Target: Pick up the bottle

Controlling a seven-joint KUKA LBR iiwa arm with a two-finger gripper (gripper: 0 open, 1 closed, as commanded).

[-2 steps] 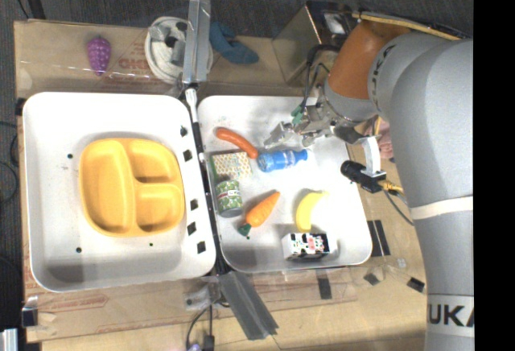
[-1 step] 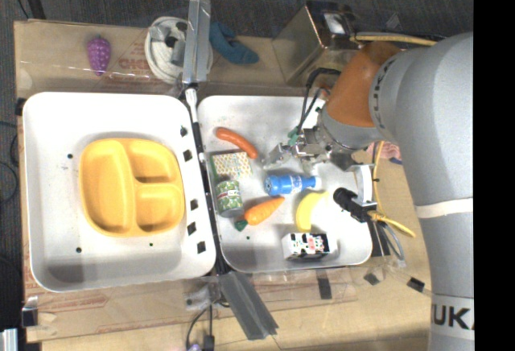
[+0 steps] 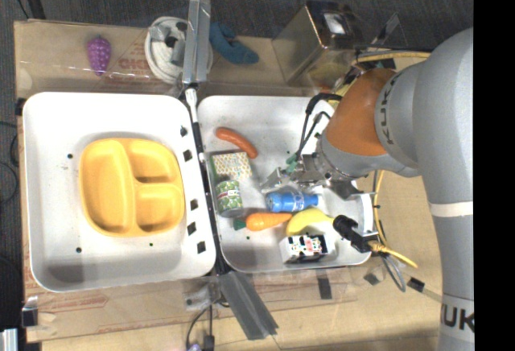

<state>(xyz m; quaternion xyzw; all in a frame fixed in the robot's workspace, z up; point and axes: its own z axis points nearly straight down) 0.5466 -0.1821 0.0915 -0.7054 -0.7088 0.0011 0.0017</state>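
A yellow divided tray lies in the left white bin, while the right bin holds an orange sausage, a speckled sponge, a green can, a carrot, a banana and a small white box with dark print. The sponge sits just above the can, and the carrot, banana and box cluster near the bin's lower edge. Behind the bins, on the brown bench, rest a purple grape-like toy, a white coil, a blue object and a tan box.
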